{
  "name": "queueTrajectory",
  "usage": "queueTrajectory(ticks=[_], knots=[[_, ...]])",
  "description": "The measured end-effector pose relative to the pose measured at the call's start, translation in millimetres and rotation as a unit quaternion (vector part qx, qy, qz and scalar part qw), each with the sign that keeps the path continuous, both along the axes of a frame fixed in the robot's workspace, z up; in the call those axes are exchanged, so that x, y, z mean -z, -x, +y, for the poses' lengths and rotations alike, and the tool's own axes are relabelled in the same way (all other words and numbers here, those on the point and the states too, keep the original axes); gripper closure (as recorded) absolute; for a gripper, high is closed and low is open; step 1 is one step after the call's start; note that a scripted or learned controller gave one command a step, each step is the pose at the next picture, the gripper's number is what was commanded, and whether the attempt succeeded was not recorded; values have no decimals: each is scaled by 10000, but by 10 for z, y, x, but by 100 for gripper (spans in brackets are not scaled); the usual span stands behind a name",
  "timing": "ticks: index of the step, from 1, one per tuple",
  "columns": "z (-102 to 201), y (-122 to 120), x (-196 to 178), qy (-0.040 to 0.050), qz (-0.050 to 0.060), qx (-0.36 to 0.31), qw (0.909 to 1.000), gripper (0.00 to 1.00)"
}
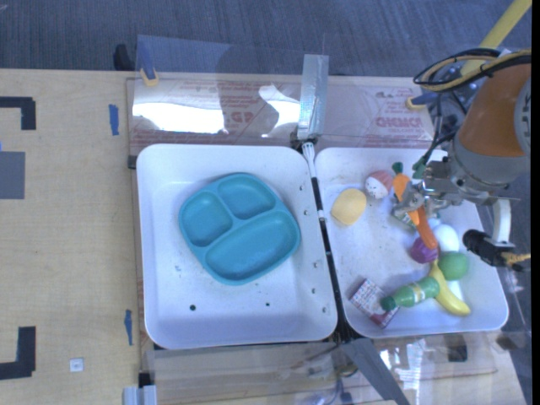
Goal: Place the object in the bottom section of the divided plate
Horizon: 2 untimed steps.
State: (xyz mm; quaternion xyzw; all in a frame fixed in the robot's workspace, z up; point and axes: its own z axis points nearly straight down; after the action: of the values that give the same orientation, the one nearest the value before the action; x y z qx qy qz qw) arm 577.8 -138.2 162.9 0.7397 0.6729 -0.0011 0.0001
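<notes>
Tan bench (59,251), blue-grey carpet beyond. Left shallow white bin (160,310) holds the blue divided plastic plate (240,227), wide margins around it. Right white bin (498,310) is crowded: yellow lemon-shaped toy (348,207), orange carrot toy (422,224), yellow banana toy (451,298). Gripper (413,199) sits low over the carrot; cannot tell its opening, clutter hides it.

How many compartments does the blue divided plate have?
3. On the blue divided plate in the left bin: two small sections along its top, side by side, and one large section across the bottom.
</notes>
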Motion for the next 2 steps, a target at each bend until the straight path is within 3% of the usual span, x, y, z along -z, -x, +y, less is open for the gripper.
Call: queueTrajectory(ticks=[1, 2], knots=[[425, 535, 160, -19, 5, -1751, 9846, 100], [1254, 269, -222, -4, -27, -3089, 9511, 100]])
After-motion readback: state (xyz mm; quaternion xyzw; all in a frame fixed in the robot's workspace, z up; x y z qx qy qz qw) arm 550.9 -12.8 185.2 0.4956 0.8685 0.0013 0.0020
